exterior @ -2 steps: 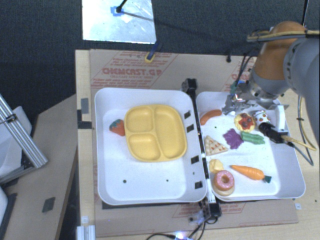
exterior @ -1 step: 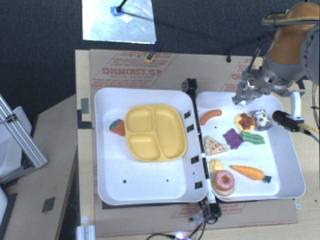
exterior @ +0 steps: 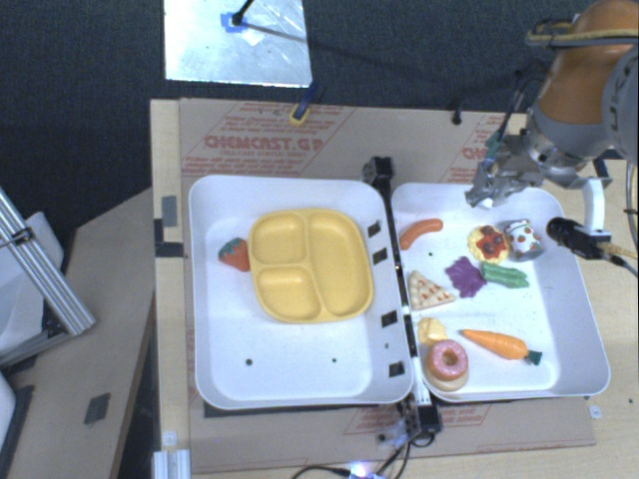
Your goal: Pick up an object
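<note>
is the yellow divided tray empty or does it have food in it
Empty: all three compartments of the yellow tray show bare. The toy strawberry lies outside it, against its left edge, in the left bin.

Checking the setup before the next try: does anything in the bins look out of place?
One thing: a strawberry lies alone in the left bin, wedged against the yellow tray's left edge rather than in a compartment. The other toy foods all lie loose in the right bin. Nothing looks spilled or damaged.

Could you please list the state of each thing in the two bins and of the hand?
yellow tray: upright, compartments bare
strawberry: touching the tray's left edge
sausage: lying loose
carrot: lying flat
donut: flat, at the bin's near edge
hand: above the right bin's far edge
</note>
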Robot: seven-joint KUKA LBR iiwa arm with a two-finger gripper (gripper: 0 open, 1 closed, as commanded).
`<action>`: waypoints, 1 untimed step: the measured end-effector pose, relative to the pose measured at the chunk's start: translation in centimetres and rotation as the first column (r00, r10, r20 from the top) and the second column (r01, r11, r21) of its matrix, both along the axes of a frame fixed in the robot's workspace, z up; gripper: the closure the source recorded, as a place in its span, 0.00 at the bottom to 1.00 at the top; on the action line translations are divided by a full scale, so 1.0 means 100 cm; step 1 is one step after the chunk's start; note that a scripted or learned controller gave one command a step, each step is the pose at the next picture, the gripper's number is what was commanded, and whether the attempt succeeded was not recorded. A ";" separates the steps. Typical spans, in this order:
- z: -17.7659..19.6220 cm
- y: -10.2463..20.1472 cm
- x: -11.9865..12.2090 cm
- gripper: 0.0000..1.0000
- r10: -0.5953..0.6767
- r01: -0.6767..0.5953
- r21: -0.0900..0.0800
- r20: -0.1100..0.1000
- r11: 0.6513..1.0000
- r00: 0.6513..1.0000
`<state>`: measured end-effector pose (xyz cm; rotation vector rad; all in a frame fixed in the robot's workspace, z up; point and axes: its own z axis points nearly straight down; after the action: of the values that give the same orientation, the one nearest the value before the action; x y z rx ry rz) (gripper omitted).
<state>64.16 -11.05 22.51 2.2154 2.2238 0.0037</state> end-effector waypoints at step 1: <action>-0.006 0.035 -0.047 1.00 0.002 -0.002 0.002 -0.006 1.000 1.000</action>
<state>59.43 -7.53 21.92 2.2171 2.2297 -0.0008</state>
